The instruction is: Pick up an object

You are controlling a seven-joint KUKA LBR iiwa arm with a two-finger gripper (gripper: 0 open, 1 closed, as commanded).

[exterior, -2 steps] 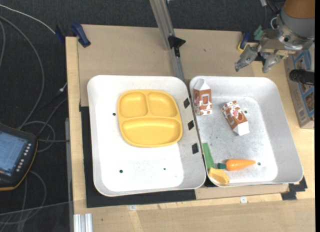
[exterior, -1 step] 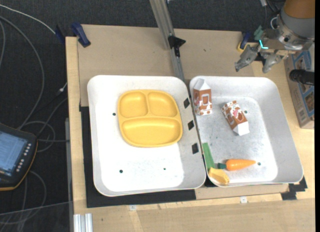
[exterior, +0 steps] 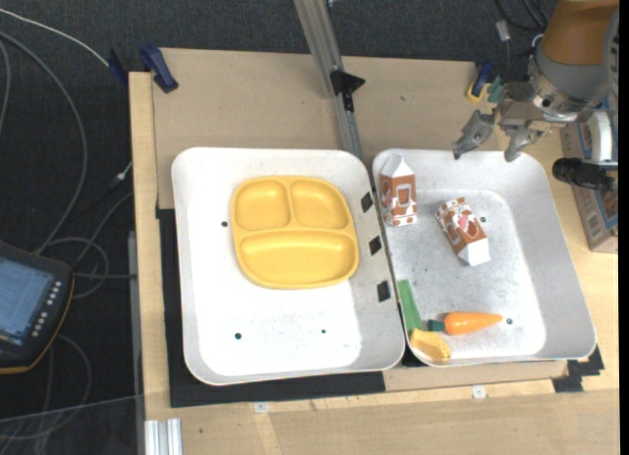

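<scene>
Here, smooth yellow divided plate (exterior: 293, 231), glossy carrot (exterior: 471, 322)

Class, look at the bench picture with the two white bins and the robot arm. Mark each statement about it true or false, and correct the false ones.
1. The yellow divided plate lies in the left bin. True.
2. The gripper holds the carrot. False: the open jaws hang above the right bin's far edge with nothing between them; the carrot lies near the bin's front edge.
3. Both small milk cartons are in the right bin. True: one stands upright, the other lies tipped over.
4. The carrot rests on the yellow plate. False: it lies on the right bin's floor.
</scene>
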